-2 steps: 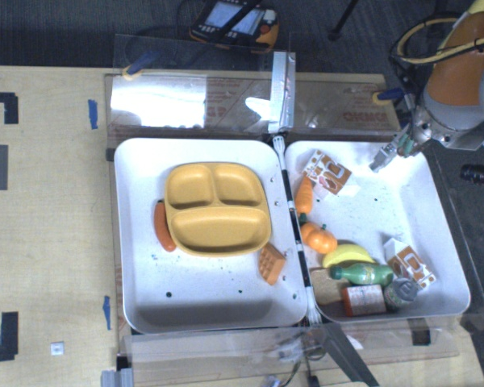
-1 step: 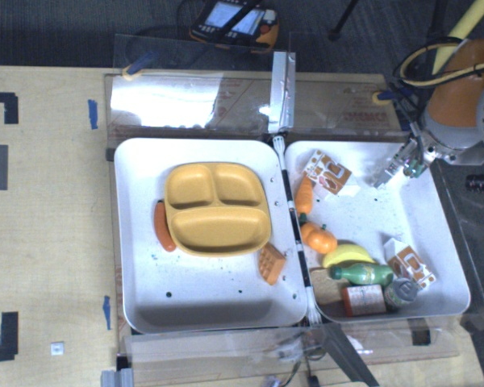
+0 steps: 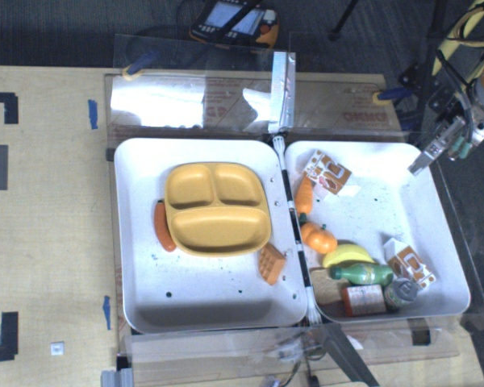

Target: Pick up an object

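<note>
The right bin (image 3: 436,240) holds several toy foods. A carrot (image 3: 305,193) and an orange fruit (image 3: 317,237) lie along its left wall. Near the front sit a banana (image 3: 348,255), a green bottle (image 3: 361,274) and a red can (image 3: 365,299). One brown-and-white snack packet (image 3: 327,173) lies at the back left, another (image 3: 410,266) at the front right. My gripper (image 3: 426,160) hangs over the bin's back right corner, tilted, well apart from every object, with nothing seen in it.
The left bin (image 3: 137,280) carries a yellow divided plate (image 3: 217,208), an orange sausage (image 3: 164,226) beside it and a waffle piece (image 3: 271,264) by the dividing wall. The back middle of the right bin is bare floor. Cables hang behind the arm.
</note>
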{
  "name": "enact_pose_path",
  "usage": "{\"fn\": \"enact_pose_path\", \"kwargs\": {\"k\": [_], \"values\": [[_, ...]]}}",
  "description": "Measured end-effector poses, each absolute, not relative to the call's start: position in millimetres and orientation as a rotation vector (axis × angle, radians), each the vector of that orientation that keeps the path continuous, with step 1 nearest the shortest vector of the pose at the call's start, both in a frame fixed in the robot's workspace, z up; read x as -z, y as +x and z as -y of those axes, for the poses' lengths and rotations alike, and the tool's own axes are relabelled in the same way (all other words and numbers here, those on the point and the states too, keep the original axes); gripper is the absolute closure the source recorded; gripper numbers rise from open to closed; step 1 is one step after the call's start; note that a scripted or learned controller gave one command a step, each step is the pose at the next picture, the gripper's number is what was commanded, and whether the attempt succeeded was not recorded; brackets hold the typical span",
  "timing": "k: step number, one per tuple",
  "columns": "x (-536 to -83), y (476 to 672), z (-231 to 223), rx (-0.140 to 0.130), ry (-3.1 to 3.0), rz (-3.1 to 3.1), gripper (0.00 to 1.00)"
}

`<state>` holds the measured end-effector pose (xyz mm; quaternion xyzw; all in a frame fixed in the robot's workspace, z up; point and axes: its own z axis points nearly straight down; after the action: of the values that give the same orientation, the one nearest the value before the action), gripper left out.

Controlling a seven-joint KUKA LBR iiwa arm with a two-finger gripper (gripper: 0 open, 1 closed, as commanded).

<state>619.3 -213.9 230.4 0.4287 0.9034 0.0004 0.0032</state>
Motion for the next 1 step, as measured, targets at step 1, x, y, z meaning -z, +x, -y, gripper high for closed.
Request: {"fn": "enact_pose_path", "kwargs": {"k": [1], "values": [[-217.3,655.0,169.4,-0.002,1.271,-2.865,1.0]]}}
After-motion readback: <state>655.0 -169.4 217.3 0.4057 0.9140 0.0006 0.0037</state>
